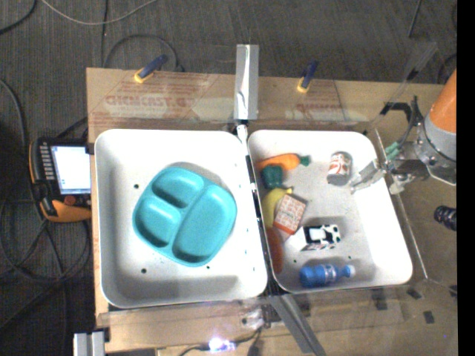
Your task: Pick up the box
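The box (289, 212) is small and orange-red with a printed pattern. It lies flat in the left part of the right bin (386, 232), against a yellow item (275, 197). My gripper (380, 182) hangs over the right bin's upper right edge, well to the right of the box and slightly above it in the view. It is open, with one pale finger (364, 176) pointing left toward a can and nothing between the fingers.
Around the box in the right bin lie a carrot (283, 160), a green piece (272, 174), a red-and-white can (339, 166), a black-and-white item (323, 234) and a blue bottle (325, 274). The left bin (111, 199) holds a teal divided plate (185, 213).
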Robot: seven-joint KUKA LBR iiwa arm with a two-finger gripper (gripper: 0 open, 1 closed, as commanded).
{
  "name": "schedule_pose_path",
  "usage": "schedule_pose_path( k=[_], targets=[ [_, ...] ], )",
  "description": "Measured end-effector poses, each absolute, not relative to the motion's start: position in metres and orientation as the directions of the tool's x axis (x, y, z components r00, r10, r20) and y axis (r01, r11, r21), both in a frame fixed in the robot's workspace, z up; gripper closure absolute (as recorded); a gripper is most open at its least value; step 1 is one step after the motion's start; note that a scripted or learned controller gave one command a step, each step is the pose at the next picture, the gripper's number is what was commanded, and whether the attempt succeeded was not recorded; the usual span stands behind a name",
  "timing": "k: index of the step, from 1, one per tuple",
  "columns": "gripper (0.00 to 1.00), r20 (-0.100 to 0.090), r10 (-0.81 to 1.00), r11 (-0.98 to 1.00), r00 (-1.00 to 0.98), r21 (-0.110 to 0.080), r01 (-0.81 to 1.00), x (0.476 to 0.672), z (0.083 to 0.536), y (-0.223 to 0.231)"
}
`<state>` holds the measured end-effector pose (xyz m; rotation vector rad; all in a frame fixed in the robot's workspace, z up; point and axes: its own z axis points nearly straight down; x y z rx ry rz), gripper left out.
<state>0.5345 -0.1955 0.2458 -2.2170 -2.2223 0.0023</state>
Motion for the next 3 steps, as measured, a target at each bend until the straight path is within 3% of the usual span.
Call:
schedule_pose_path(
  k=[1,2,3],
  targets=[
    [0.00,0.002,0.999,0.052,-0.052,-0.002,0.999,0.511,0.110,-0.164],
    [0.00,-0.002,1.000,0.006,-0.006,-0.002,1.000,0.574,0.151,-0.212],
    [0.00,0.003,0.994,0.111,-0.111,-0.002,0.994,0.629,0.109,-0.217]
  ],
)
